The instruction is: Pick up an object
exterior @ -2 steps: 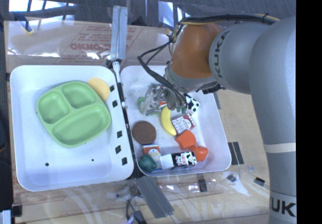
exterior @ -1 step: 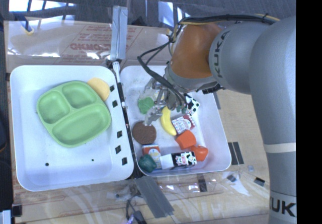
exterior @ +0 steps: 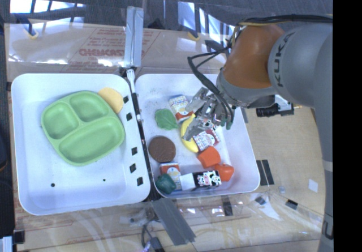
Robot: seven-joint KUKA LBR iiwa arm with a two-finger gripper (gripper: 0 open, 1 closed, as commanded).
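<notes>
My gripper [exterior: 199, 119] hangs low in the right bin [exterior: 244, 149], its fingers spread open just above a yellow banana-shaped toy [exterior: 188, 135] and a small white carton [exterior: 207, 139]. Nothing sits between the fingers. Around it lie a green leaf-shaped piece [exterior: 165, 118], a brown round cookie [exterior: 162, 148], an orange block [exterior: 209, 157], a small printed carton [exterior: 177, 102] and a black-and-white milk carton [exterior: 207, 179].
The left bin [exterior: 28, 188] holds a green divided plate [exterior: 82, 126] and a yellow piece [exterior: 112, 98] by its right wall. A dark green item [exterior: 165, 184] and a small orange-topped bottle [exterior: 172, 171] lie at the right bin's front. The arm crosses the right bin's back-right corner.
</notes>
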